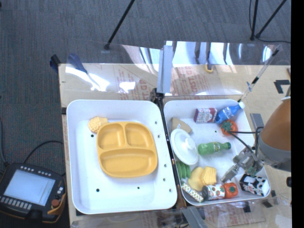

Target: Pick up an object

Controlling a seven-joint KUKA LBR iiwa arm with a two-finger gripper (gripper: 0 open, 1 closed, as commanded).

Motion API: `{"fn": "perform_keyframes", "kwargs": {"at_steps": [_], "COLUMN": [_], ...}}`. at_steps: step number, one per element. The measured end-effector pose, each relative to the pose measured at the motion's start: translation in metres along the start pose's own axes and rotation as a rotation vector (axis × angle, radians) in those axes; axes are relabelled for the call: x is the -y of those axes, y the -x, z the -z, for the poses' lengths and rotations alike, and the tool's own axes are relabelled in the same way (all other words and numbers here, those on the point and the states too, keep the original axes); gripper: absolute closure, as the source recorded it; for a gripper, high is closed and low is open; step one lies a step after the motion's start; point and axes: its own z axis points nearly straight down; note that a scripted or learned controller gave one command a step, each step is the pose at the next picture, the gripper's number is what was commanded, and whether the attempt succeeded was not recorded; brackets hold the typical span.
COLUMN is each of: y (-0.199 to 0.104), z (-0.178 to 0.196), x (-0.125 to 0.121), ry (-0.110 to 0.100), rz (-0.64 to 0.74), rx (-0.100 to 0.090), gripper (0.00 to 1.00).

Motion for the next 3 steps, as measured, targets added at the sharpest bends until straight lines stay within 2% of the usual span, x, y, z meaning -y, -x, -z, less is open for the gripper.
{"fn": "perform_keyframes", "kwargs": {"at_steps": [1,2,3], "y": [0.003,-0.032,-0.032], "z": [0.0,0.0,0.009], "x": [-0.074,-0.125,-0.125], "ry": [0.0,-0.001,-0.004], "rz": [-0.157,-0.178,-0.172], "rx": [0.001,0.001,0.002], "gripper": [0.0,0.0,1.0]}}
